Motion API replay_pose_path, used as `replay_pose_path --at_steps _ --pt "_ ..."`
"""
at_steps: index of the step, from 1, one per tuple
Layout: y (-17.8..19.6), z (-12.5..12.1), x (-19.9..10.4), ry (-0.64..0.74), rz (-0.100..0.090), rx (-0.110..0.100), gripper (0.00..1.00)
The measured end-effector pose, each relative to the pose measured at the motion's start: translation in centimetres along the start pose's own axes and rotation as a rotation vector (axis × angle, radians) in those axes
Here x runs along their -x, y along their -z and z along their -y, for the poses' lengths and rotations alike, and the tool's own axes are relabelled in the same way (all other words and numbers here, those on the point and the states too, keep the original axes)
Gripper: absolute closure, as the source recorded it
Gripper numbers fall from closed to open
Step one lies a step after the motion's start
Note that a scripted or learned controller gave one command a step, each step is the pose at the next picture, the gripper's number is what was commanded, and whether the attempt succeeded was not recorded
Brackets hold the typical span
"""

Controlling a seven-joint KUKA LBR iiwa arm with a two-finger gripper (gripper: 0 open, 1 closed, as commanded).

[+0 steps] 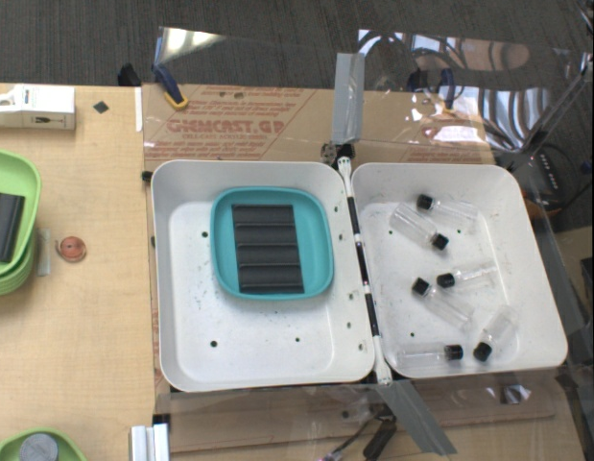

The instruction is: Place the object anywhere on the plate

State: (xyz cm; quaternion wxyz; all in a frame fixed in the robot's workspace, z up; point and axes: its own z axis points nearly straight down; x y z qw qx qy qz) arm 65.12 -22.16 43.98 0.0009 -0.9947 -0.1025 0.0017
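A teal plate (pixel 320 248) with a dark ribbed centre lies in the left white bin (pixel 181 305). Several clear vials with black caps lie scattered in the right white bin (pixel 527 219): one near the top (pixel 442 206), one a little below it (pixel 418 230), one at mid-bin (pixel 466 279), another beside it (pixel 437 296), one at the bottom edge (pixel 431 354) and one at the lower right (pixel 494 339).
A cardboard sheet (pixel 239 118) and clear plastic panels stand behind the bins. To the left on the wooden bench are a green tray (pixel 18 185), a white box (pixel 33 109) and a small brown disc (pixel 72 249).
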Motion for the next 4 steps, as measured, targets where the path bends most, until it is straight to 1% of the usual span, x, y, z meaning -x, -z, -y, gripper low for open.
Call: replay_pose_path --at_steps 4 --pt "0.01 -0.07 -0.13 -0.001 0.0 0.0 0.0"
